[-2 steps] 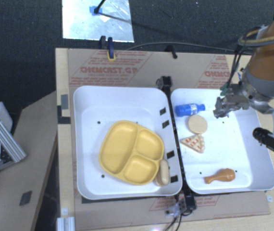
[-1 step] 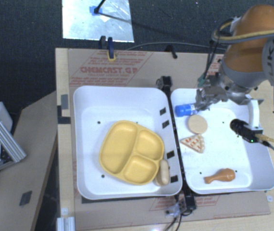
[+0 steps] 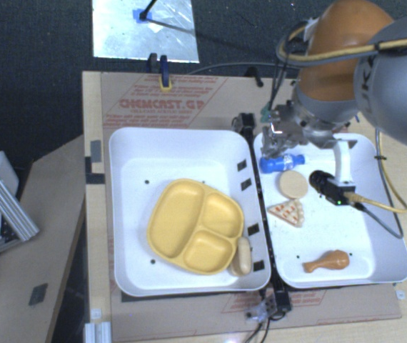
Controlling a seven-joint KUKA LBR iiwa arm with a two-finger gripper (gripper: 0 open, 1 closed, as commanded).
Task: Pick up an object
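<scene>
End effector [image 3: 278,147]: low over the right bin's [image 3: 382,213] far left corner; open or closed cannot be told.
Blue bottle [image 3: 282,163]: lying just by it, near a round biscuit [image 3: 293,185].
Left bin [image 3: 132,191]: yellow divided plate [image 3: 195,226].

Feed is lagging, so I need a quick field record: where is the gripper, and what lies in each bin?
gripper: at the far left corner of the right bin, just above the small blue bottle
grasp: cannot tell from this view
left bin: yellow divided tray; pale oval piece against the tray's near right corner
right bin: small blue bottle, round tan disc, toy pizza slice, toy drumstick
nearest to gripper: small blue bottle
</scene>
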